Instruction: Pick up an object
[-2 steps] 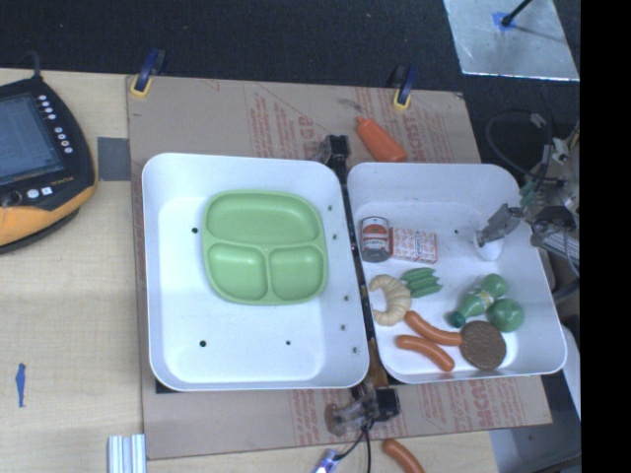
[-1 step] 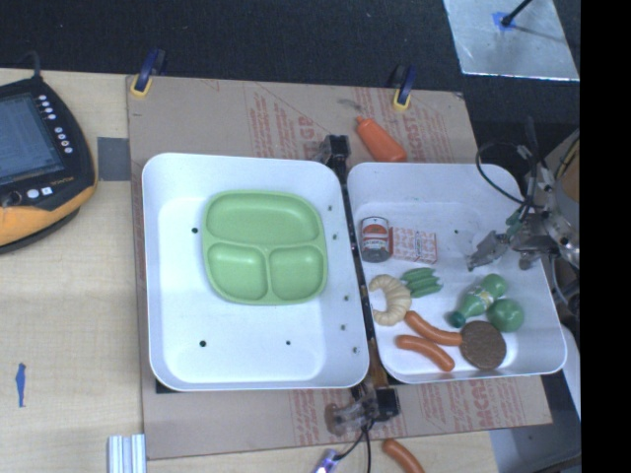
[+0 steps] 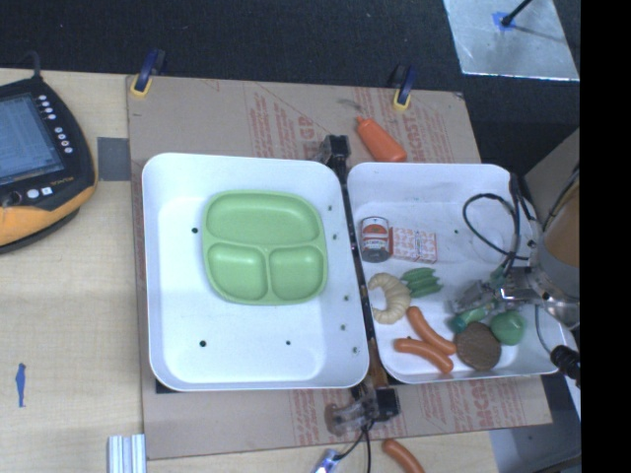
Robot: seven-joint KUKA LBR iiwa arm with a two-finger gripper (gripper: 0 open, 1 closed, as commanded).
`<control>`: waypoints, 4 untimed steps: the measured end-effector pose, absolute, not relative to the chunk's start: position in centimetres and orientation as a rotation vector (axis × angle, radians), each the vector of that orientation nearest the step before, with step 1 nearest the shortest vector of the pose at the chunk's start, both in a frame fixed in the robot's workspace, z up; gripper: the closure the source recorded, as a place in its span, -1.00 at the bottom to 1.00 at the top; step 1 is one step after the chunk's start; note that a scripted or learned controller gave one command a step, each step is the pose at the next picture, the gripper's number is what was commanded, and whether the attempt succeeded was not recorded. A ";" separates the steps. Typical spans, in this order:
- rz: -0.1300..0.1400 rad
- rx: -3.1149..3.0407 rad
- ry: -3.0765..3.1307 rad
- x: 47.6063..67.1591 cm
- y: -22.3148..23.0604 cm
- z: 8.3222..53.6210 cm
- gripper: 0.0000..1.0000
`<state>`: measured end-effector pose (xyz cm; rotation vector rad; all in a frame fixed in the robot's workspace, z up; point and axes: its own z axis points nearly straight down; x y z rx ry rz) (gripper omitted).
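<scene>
Plastic toy food crowds the shallow white right bin [image 3: 434, 177], where the metal pincer [image 3: 480, 302] reaches in from the right edge; whether it is clenched or released cannot be told. Just below it lie a round brown disc [image 3: 478, 346] and a glossy green ball [image 3: 510, 327]. Left of it sit smooth green pea pods [image 3: 422, 282], a ridged cream ring-shaped pastry [image 3: 386, 297], two orange sausages [image 3: 427, 341] and a small striped can [image 3: 375, 238]. Farther left, the white left bin [image 3: 173, 264] holds a matte light-green three-compartment plate [image 3: 265, 246]. Both bins rest on brown cardboard [image 3: 266, 116] clamped to the pale wooden tabletop [image 3: 59, 363], beside a yellow-rimmed control pendant [image 3: 35, 161]; dark floor lies beyond.
</scene>
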<state>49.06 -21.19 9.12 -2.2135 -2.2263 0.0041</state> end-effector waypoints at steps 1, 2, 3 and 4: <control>0.001 -2.215 -2.226 54.5 -19.8 17.8 -1.00; 0.005 -2.212 -2.228 52.9 -13.6 17.4 -1.00; -0.006 -2.218 -2.231 52.1 -10.7 9.6 -1.00; -0.005 -2.211 -2.238 52.2 -10.7 10.6 1.00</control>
